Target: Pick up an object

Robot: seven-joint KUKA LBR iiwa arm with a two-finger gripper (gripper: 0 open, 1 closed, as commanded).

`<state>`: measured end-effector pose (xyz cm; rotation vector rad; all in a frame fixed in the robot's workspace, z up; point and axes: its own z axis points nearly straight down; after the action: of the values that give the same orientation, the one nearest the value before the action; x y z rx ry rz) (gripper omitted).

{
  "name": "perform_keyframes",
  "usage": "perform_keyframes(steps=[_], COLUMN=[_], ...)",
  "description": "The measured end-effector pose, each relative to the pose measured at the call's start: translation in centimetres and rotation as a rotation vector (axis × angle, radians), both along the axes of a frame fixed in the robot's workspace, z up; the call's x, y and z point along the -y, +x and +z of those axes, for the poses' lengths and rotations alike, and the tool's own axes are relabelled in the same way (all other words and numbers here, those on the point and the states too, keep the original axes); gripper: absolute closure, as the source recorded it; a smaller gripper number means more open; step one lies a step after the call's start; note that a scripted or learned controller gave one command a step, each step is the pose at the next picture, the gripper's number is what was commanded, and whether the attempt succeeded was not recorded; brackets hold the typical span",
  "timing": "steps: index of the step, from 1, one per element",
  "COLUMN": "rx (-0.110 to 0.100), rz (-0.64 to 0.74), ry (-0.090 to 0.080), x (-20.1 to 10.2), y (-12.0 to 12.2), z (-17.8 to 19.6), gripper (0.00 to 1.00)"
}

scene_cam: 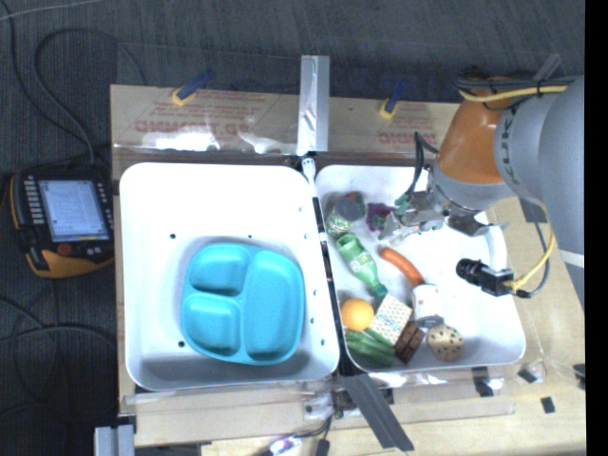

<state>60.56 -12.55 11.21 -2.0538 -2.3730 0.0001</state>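
The right bin [503, 335] holds a jumble of small objects along its left and front sides. Among them are an orange carrot [402, 265], a green bottle [357, 257], an orange ball [356, 313], a checkered box [389, 320], a white cup [425, 300] and a tan spotted die [445, 342]. A purple item [379, 218] and a grey-green item [348, 207] lie at the bin's back left. My gripper [416, 213] hangs low over the back of the right bin, just right of the purple item and above the carrot. Nothing is visibly held.
The left bin [152, 217] holds a blue divided tray [245, 302]. A dark brown block [410, 342] and a green leafy item [370, 348] lie at the right bin's front. The arm's grey and orange body [494, 145] covers the right bin's back right corner. A teach pendant [62, 218] sits left of the bench.
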Motion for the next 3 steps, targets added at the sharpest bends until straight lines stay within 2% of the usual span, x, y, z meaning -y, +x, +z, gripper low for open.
perform_keyframes(steps=[1,2,3], rx=[0.000,0.012,0.014], rz=[0.000,-0.007,-0.093], ry=[0.000,-0.006,-0.007], x=[0.0,7.6,4.7], y=[0.0,-1.6,-1.5], z=[0.0,-2.2,-2.2], gripper=[0.00,0.00,0.00])
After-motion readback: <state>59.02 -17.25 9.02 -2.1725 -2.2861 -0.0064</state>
